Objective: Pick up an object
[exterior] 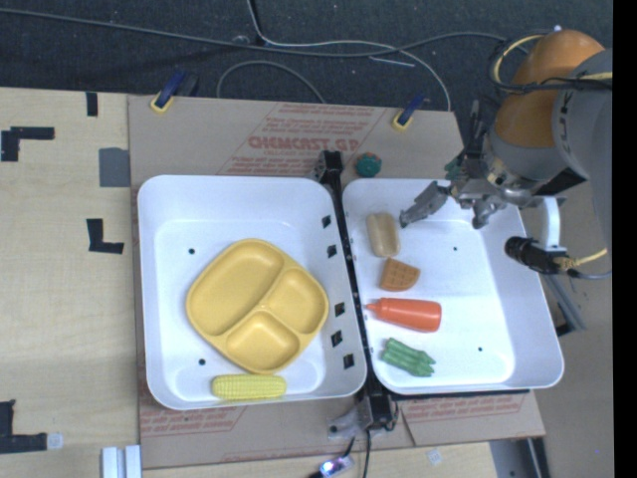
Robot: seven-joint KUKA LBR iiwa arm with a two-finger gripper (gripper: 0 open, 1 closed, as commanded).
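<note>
Camera view: the bun [382, 234] lies at the right bin's [518, 366] near-left edge, just beside my gripper [450, 207], so it is the likeliest pick. My fingers are spread wide and hold nothing, poised above the bin's upper edge. Below the bun sit a waffle [398, 275], carrot [406, 313] and green pod [409, 358]. The left bin [164, 267] carries a yellow tray [257, 304] and corn [248, 387], on cardboard [289, 137].

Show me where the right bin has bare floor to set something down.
The right bin has bare floor across its right half, from the gripper down to the near rim. Its left side is crowded: bread roll, waffle piece, orange carrot and green pod stand in a column along the divider.
</note>
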